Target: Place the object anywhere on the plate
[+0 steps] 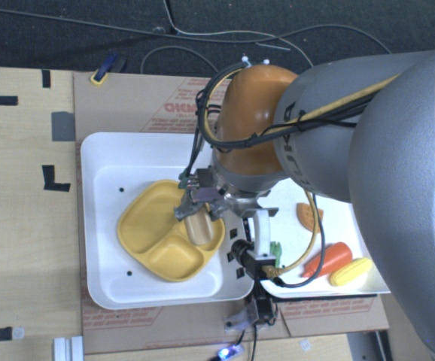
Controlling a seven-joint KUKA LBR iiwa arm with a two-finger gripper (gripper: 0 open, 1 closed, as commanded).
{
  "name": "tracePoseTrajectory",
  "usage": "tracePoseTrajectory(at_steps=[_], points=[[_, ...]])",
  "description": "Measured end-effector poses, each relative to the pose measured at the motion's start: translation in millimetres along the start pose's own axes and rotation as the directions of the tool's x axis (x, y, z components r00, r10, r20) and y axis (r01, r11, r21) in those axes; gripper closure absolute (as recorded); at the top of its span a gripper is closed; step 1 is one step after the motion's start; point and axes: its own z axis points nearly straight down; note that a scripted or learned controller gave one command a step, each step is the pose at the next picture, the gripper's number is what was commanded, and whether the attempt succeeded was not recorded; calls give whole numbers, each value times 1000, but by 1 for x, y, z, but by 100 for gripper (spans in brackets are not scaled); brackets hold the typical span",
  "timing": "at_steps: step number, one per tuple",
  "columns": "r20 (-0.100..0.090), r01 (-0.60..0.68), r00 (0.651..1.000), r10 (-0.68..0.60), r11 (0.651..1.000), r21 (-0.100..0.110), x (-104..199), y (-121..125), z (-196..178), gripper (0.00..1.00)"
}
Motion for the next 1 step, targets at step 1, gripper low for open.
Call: tracePoseTrajectory(at_steps=[1], points=[[0, -1, 1000, 1, 1000, 0, -1, 0, 0, 0]])
